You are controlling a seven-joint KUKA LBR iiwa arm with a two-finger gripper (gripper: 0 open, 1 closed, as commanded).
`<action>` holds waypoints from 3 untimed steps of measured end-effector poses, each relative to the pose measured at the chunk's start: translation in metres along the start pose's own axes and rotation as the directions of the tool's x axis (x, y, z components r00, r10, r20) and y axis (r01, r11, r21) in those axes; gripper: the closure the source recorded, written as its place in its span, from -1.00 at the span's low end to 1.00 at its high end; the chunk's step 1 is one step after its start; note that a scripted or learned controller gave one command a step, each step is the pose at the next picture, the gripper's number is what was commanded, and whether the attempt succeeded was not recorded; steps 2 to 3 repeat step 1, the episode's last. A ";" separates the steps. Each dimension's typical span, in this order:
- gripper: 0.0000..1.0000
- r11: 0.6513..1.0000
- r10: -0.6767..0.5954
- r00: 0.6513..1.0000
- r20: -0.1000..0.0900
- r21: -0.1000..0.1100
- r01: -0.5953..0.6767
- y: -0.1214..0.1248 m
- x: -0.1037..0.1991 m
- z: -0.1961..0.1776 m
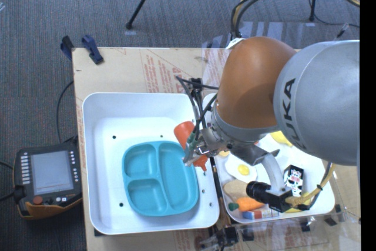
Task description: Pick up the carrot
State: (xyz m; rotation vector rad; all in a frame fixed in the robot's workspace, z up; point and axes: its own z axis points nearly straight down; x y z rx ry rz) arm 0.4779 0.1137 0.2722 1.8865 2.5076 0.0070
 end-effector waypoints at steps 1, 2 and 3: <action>1.00 0.996 0.094 0.996 0.002 0.012 -0.094 0.111 -0.041 0.026; 1.00 0.996 0.094 0.996 0.002 0.012 -0.094 0.111 -0.041 0.026; 1.00 0.996 0.094 0.996 0.002 0.012 -0.094 0.111 -0.041 0.026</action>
